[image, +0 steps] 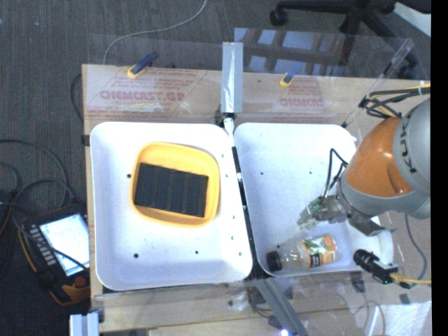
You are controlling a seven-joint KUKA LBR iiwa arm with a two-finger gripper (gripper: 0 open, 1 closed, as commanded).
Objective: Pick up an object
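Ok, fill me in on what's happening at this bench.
A grey and orange robot arm reaches in from the right over the right bin, its gripper low above the bin floor. A small bottle with a dark cap lies on its side at the near edge, just below the gripper and not held. In the left bin, a yellow dish holding a black ridged block sits untouched.

Clear plastic bottle (305,252), black cap, orange label; lying flat at right bin's (280,159) front edge.

Open floor across the right bin (280,187), bottle (308,252) along its near wall, tool (316,208) just above.
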